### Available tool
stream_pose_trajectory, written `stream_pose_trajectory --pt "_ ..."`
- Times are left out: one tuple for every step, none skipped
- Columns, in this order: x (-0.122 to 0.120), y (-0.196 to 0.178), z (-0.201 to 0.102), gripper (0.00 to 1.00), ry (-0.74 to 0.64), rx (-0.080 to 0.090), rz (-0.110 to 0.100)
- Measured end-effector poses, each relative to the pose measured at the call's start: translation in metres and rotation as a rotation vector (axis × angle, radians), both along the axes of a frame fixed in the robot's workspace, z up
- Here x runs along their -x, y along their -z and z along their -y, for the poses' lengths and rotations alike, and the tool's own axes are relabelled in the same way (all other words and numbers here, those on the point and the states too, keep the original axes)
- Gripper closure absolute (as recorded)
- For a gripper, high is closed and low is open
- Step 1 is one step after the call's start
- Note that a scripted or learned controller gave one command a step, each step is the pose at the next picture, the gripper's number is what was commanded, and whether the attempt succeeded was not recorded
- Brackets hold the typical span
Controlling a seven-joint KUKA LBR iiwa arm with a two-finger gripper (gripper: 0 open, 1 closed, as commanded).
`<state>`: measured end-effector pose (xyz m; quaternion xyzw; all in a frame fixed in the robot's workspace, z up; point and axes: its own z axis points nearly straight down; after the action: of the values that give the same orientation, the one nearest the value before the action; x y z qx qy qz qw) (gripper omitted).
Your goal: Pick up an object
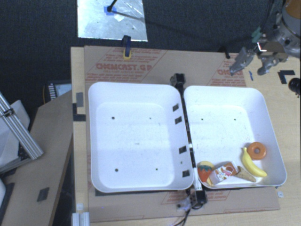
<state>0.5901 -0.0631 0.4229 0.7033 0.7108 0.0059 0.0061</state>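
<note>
My gripper (251, 65) hangs open above the bench, past the far right corner of the right bin (221, 102), with nothing between its two grey fingers (240, 60). Along that bin's near edge lie a yellow banana (250, 164), an orange ring-shaped toy (257, 150), a red and white packet (222, 172), an orange and red round toy (205, 170) and a small tan piece (246, 175). All of these lie far below the gripper in the view.
The left bin (136, 135) lies beside the right one, joined by a black divider with clips (181, 121). A shiny metal sheet (112, 12) lies on the dark floor beyond the bench. Aluminium framing (16, 128) stands at the left.
</note>
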Motion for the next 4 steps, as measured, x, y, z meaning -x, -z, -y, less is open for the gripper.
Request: stream_pose_trajectory --pt "0.080 -0.085 -0.024 0.00 0.004 -0.001 -0.003" --pt "0.104 -0.115 -0.088 0.00 -0.001 -0.002 -0.009" --pt "0.104 -0.112 -0.163 0.00 -0.002 -0.003 -0.015" --pt "0.104 -0.112 -0.238 0.00 -0.001 -0.003 -0.015"
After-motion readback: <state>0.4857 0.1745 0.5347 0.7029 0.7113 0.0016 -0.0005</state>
